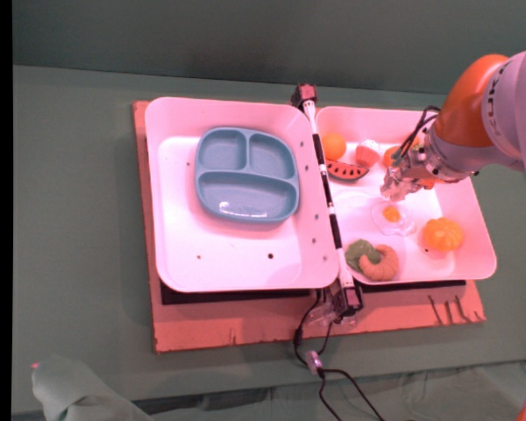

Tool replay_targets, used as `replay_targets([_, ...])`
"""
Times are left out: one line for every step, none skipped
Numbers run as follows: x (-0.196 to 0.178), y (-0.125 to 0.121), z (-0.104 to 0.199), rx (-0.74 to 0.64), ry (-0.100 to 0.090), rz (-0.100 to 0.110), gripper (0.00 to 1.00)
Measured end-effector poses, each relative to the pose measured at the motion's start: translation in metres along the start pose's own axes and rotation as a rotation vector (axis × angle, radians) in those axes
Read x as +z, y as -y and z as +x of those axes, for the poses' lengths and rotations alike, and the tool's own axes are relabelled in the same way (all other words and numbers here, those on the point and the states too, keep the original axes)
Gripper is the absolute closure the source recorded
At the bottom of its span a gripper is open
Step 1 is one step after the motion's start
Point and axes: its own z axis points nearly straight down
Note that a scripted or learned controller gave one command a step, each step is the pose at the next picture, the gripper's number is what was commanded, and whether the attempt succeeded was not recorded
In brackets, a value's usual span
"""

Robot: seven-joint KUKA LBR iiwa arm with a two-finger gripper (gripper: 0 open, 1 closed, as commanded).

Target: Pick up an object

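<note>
The two-finger gripper (394,189) hangs low in the right-hand shallow white bin (478,226), just above the flat white-and-yellow fried-egg toy (393,218), and whether it is wide, narrow or closed on anything cannot be told from this angle, since its tip blurs into the bright bin floor. The likeliest failure, as I judge it, is a miss or a slip: the egg lies flat against the floor and offers little to pinch, so a descent slightly off centre could scrape the bin or push the toy aside. A second risk is crowding, because the dark-rinded red watermelon slice (345,171), the small red round fruit (366,155) and a small orange piece (392,156) partly hidden by the wrist sit near the tip, and a sideways move could knock one or grab two at once. That same bin also holds a round orange fruit (334,146) by the divider, a ribbed orange pumpkin (443,234) near the right wall, and a tan croissant (381,262) touching a green leafy piece (360,252) at the front. The left-hand shallow white bin (210,261) holds a blue three-compartment plastic plate (245,174) with nothing visible in its sections.
</note>
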Motion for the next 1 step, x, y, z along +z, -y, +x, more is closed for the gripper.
replay_targets([-0.0452,-0.0029,-0.0044,-0.003,-0.01,0.019,1.0])
